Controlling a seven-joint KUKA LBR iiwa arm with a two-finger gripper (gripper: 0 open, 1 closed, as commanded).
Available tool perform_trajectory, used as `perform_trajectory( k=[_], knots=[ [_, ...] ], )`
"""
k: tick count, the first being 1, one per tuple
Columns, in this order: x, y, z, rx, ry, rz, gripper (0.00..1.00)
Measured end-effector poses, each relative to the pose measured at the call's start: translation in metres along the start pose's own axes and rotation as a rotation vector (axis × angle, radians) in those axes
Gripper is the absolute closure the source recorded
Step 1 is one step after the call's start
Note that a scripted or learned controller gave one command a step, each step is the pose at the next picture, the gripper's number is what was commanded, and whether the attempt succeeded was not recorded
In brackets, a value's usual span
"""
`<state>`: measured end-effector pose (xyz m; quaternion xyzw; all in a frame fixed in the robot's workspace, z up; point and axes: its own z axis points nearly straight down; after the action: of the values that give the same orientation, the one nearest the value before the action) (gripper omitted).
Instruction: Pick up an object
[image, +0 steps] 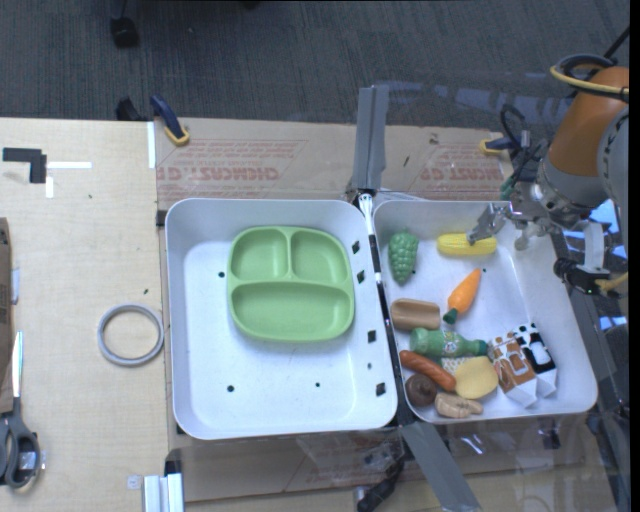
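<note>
The gripper (487, 228) sat low over the back of the right bin (575, 330), right at the near end of the corn (466, 245), which lay by the bin's back wall. Honestly I couldn't tell whether the claw was apart or together, too small and blurry, and nothing visibly sat between the tips, so I wouldn't call it a grab.

The corn looked like the target. Everything else was bunched further forward: grapes (403, 254) near the back-left corner, a carrot (463, 292) around the middle, a hot dog (415, 314) by the left wall, then a pile at the front edge with a milk carton (524, 365) in the front-right corner. The left bin (190, 330) held a green plate (291, 281).

If I were running it, I'd centre over the corn's middle rather than its end, turn the wrist so the tips straddle its short width, and go straight down. It's round and smooth, so an off-centre pinch would probably squirt it toward the wall.
</note>
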<state>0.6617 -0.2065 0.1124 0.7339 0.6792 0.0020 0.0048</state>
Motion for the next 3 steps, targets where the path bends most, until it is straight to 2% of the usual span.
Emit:
perform_trajectory(
  k=[1,2,3],
  knots=[
    [0.004,-0.056,0.006,-0.017,-0.003,0.044,0.0],
    [0.039,-0.082,0.02,0.01,0.003,-0.025,0.0],
    [0.095,-0.118,0.017,0.004,-0.002,-0.13,0.0]
  ],
)
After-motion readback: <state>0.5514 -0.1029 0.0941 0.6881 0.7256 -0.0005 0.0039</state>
